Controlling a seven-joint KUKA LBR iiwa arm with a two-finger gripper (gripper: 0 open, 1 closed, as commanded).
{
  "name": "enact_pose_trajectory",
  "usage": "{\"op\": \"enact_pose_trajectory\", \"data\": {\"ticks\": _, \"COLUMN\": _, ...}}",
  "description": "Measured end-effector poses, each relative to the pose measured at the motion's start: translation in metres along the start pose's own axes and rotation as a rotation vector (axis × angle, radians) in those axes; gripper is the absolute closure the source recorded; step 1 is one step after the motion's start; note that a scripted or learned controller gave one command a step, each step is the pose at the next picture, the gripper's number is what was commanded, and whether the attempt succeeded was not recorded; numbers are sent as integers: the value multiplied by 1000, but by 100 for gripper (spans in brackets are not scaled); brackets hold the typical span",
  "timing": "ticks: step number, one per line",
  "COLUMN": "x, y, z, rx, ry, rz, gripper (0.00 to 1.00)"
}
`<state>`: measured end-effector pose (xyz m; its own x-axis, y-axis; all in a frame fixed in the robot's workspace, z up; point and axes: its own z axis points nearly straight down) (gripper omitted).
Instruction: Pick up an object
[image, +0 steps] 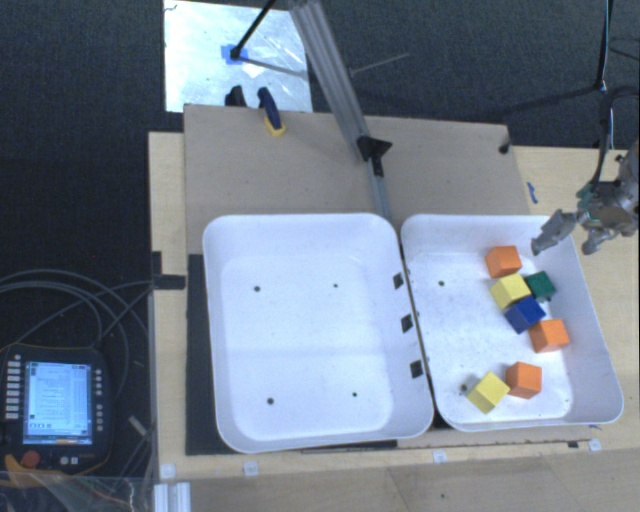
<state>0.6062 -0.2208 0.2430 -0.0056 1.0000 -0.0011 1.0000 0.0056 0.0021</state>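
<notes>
Nearest the camera and farthest from the pincer (578, 233), a yellow block (488, 391) and an orange block (523, 379) lie side by side in the front part of the right bin (440, 300), well below and a little left of the fingers. Closer to the pincer, another orange block (549, 335) sits just under a blue block (524, 314), which touches a second yellow block (511, 290) and lies next to a green block (540, 285). A third orange block (503, 261) is the nearest of all to the pincer, just left of and slightly below it. The pincer hangs over the far right rim of that bin, its two fingers spread apart with nothing between them. The left bin (300, 330) sits well off to its left on the bench (440, 160).
</notes>
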Motion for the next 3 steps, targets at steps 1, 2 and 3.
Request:
{"op": "enact_pose_trajectory", "data": {"ticks": 1, "x": 0, "y": 0, "z": 0, "rx": 0, "ry": 0, "rz": 0, "gripper": 0}}
{"op": "enact_pose_trajectory", "data": {"ticks": 2, "x": 8, "y": -4, "z": 47, "rx": 3, "ry": 1, "rz": 1, "gripper": 0}}
{"op": "enact_pose_trajectory", "data": {"ticks": 3, "x": 12, "y": 5, "z": 103, "rx": 4, "ry": 1, "rz": 0, "gripper": 0}}
